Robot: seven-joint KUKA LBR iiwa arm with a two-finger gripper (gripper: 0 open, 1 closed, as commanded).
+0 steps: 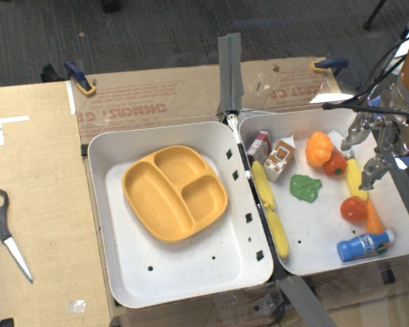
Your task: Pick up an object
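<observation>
Blue bottle (365,245) at bin edge, end effector (362,154) above corn (353,178)

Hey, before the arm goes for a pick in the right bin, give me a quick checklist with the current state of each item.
1. Gripper over the right bin: ok, it sits near the bin's right side.
2. Fingers open for a grasp: ok, spread with a gap.
3. Nothing already held: ok, nothing shows between the fingers.
4. Target under the gripper: ok, the yellow corn lies close beside the lower finger.
5. Room around the target: not ok, the red tomato and orange pepper crowd its left.
6. Height above the objects: cannot tell from this slanted view.
</observation>
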